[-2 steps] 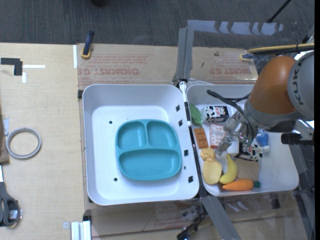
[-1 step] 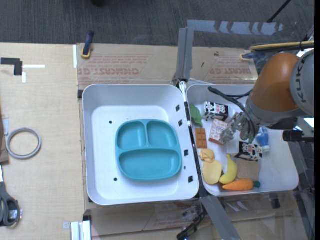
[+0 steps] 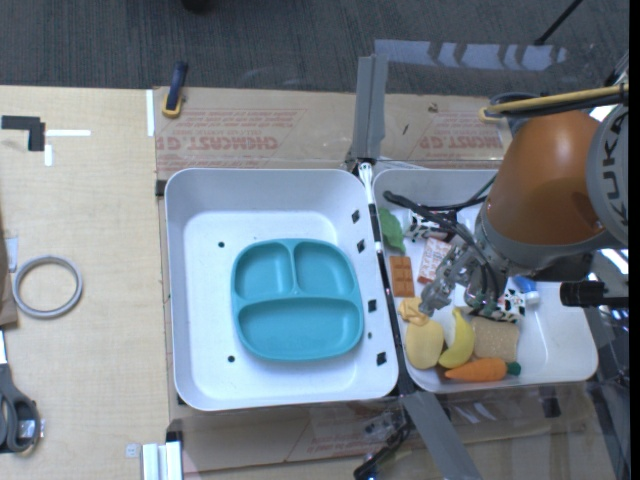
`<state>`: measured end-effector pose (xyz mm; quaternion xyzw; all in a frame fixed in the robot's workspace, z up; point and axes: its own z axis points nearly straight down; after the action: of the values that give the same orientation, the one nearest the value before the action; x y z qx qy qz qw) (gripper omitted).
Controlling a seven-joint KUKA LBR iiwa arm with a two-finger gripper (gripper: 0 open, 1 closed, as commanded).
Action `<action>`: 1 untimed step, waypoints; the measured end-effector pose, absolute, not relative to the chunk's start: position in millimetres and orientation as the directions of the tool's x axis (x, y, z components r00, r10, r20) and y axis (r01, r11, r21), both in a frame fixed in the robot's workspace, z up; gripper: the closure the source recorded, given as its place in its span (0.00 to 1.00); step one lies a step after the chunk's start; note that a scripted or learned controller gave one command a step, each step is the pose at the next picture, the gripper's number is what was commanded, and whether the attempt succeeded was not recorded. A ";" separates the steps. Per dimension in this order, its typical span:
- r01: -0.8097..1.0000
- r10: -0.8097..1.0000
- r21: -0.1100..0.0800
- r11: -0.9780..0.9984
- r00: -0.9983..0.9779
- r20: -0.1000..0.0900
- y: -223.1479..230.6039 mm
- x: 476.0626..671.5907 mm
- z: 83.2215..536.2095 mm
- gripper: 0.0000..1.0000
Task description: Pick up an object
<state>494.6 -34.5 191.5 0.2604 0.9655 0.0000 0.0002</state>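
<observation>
The right bin (image 3: 565, 366) holds a heap of toy foods. Along its near side lie a yellow pear-like piece (image 3: 424, 345), a banana (image 3: 460, 340), a carrot (image 3: 477, 370) and a slice of bread (image 3: 495, 340). An orange waffle piece (image 3: 401, 275) and a green item (image 3: 390, 230) lie by its left wall. A red-and-white packet (image 3: 433, 258) and a black-and-white cow toy (image 3: 513, 305) are partly covered by the arm. My gripper (image 3: 438, 296) hangs low over the bin's left half, just above the pear-like piece and the banana. The view shows nothing held in it.
The left bin (image 3: 200, 268) holds a teal divided plate (image 3: 297, 298). On the wooden bench to the left lie a tape roll (image 3: 46, 286) and scissors (image 3: 15, 423). The arm's orange band (image 3: 545, 183) covers the right bin's far right part.
</observation>
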 end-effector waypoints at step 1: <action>0.315 0.315 -0.001 0.949 -0.949 0.000 38.2 478.4 191.1 1.00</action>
<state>478.4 38.2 191.1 0.1598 0.9872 -0.0003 0.0000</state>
